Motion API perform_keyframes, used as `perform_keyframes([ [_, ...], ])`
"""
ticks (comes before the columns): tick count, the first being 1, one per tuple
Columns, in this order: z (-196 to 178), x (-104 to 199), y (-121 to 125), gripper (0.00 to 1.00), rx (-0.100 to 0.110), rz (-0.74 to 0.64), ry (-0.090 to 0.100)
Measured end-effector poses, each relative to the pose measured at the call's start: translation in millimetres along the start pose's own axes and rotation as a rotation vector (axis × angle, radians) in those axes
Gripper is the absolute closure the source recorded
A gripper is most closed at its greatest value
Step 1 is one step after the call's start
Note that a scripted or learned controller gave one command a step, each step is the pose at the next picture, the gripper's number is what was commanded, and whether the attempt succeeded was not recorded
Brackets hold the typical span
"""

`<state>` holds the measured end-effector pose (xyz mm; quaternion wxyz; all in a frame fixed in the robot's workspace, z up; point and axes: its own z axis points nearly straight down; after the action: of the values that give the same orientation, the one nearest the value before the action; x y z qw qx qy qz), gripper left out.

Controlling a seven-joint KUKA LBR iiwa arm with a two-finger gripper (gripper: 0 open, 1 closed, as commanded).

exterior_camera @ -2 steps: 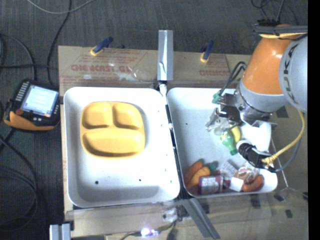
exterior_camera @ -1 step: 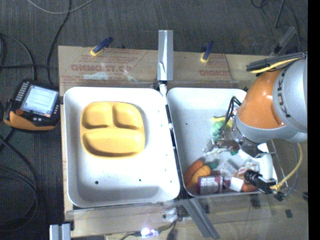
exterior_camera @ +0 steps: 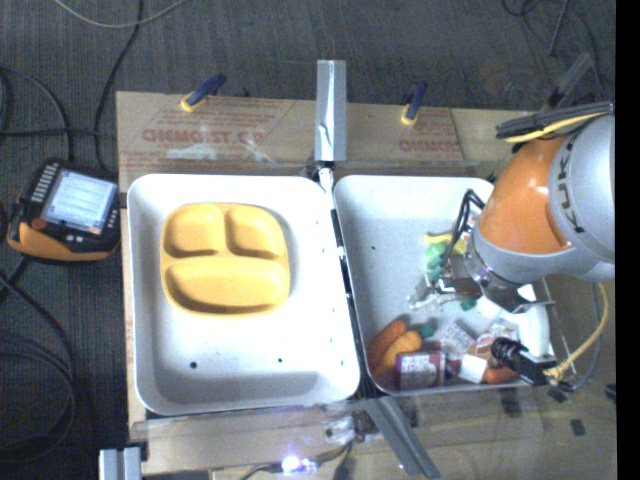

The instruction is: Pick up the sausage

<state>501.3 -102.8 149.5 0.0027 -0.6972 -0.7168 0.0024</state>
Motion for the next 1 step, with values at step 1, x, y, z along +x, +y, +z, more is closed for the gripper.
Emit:
perform_keyframes([
  [1, -7.9, 0.8, 0.0, 1.0, 0.003, -0.001, 0.001],
])
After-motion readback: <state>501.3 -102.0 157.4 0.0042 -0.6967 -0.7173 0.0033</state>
